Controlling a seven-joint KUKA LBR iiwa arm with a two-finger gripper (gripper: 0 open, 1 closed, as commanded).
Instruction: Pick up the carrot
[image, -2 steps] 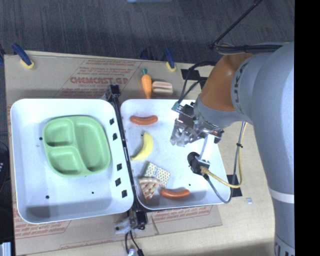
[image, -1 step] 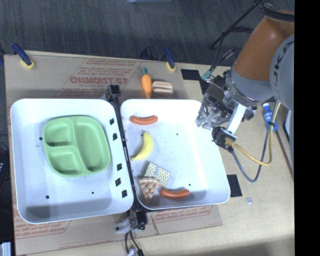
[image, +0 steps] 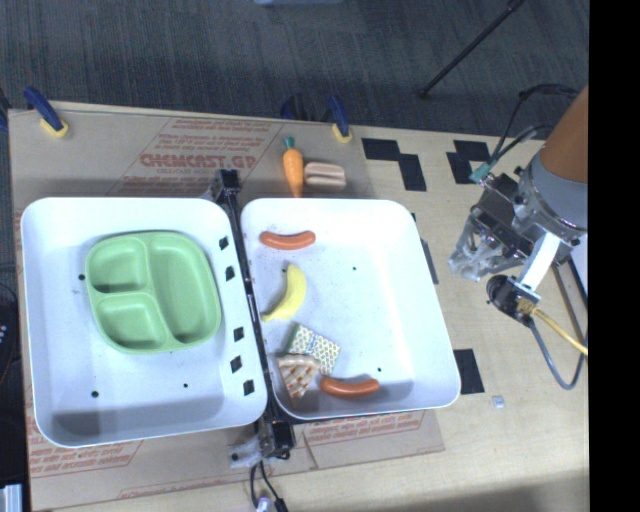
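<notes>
The carrot (image: 292, 168) lies untouched on the desk (image: 180, 150) at upper centre of the frame, above the 2 bins and beside a small sandwich (image: 324, 176). The hand (image: 484, 254) hangs at far right, well apart; its spread I cannot tell. Everything remains: reaching, gripping, lifting.

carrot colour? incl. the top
Carrot: orange body, green top; camera view, behind the bins.
</notes>
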